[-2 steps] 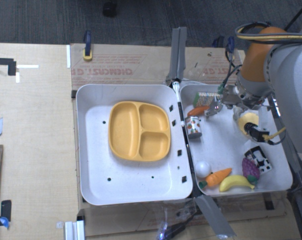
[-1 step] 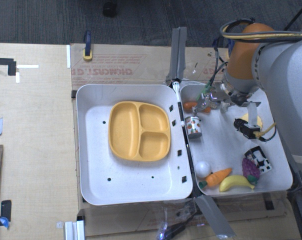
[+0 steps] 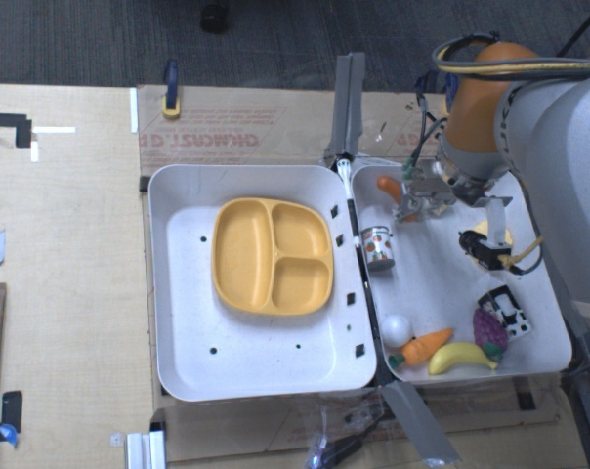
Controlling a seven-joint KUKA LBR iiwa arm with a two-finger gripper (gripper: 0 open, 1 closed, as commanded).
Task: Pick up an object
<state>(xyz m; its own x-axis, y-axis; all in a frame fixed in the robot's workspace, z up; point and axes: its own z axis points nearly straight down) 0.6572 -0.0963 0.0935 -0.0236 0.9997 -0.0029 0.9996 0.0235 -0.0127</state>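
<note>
My gripper (image 3: 412, 203) hangs low over the back left part of the right bin (image 3: 442, 281). A small orange piece (image 3: 390, 187) lies just left of it, close to the bin's back corner. I cannot make out anything held. A small tin can (image 3: 377, 247) with a printed label stands at the bin's left wall, a little in front of the gripper. Along the front lie a white ball (image 3: 397, 327), a carrot (image 3: 424, 344), a banana (image 3: 461, 358) and a purple bunch of grapes (image 3: 489, 331).
A black and white block (image 3: 508, 310) sits by the right wall near the grapes. A yellow piece (image 3: 497, 231) lies under the wrist. The left bin (image 3: 178, 340) holds a yellow divided plate (image 3: 273, 256). A ridge separates the bins.
</note>
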